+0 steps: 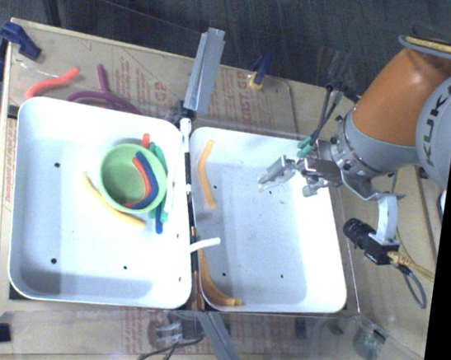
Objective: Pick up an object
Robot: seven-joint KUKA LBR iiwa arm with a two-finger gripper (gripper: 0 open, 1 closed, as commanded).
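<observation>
Where writing can be read: the letters "KU" stand on the grey arm at the right edge; faint reddish print on the bench is too blurred to read.
End effector: the end effector hangs over the upper part of the right bin; whether it is spread or pressed together I cannot tell, and nothing shows between its fingers.
Right bin: an orange tube lies along the left wall, and another curved orange piece lies at the lower left corner.
Left bin: the left bin holds a green bowl with red and blue curved pieces in it, beside a yellow strip.
</observation>
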